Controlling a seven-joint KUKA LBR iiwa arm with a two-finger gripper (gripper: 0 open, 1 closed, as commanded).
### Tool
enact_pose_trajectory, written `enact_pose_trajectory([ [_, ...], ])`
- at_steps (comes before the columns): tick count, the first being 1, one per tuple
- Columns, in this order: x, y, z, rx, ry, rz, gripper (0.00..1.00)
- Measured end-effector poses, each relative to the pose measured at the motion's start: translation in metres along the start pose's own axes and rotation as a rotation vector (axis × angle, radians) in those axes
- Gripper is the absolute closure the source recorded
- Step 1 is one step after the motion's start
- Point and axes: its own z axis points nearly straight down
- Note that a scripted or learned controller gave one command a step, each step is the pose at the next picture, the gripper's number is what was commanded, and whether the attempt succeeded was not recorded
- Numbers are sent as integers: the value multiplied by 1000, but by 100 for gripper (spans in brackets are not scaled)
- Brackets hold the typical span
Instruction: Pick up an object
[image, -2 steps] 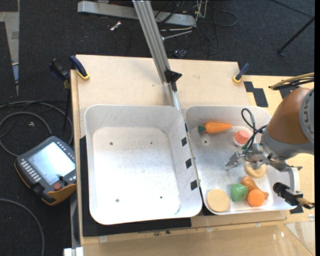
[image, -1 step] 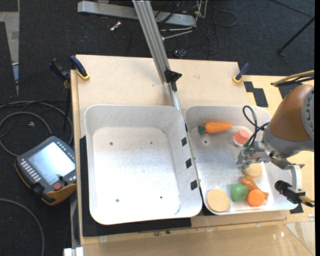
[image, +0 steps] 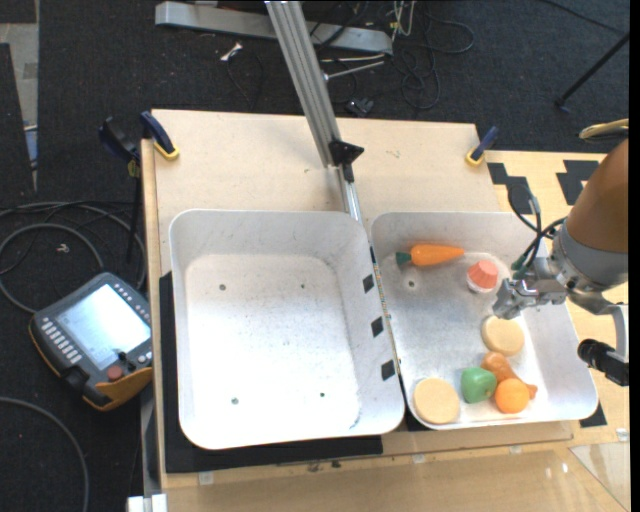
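Dark carpet strewn with cables is surrounding the pale bench (image: 260, 165), which is carrying two white bins. Reaching in from the right, the claw (image: 512, 300) is hovering low over the right bin (image: 400, 330); whether it is open or closed cannot be told. Just left of it a pink-red cup (image: 483, 274) is sitting, and farther left a carrot (image: 432, 255). Directly below it a cream round piece (image: 503, 336) is lying, then an orange ball (image: 512, 396), a green pepper (image: 477, 383) and a tan disc (image: 437, 399). Far left, a teach pendant (image: 95, 340) is lying on the floor (no writing legible).
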Motion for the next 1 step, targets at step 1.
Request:
enact_pose_trajectory([
  [1,2,9,-46,1,1,-2,100],
])
